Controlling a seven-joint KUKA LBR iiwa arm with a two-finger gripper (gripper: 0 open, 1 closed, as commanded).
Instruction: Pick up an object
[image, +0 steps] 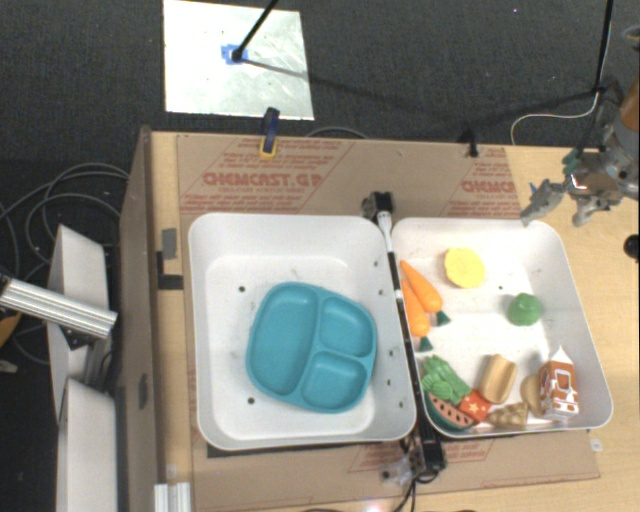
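The right bin (575, 300) holds toy food: a yellow round piece (464, 267), a green ball (523, 309), two orange carrots (420, 295), a green leafy piece (443, 380), a watermelon slice (455, 412), a tan cylinder (497, 378), a small brown carton (558, 388) and a beige lump (512, 415). My gripper (568, 202) hangs at the far right, above the bench just behind the right bin's back right corner. Its two fingers are spread apart with nothing between them.
The left bin (215, 300) holds a blue divided plate (312, 346). A black clamp (380, 207) sits where the bins meet at the back. Cardboard (300, 170) covers the bench under the bins. Cables trail across the floor at left and top right.
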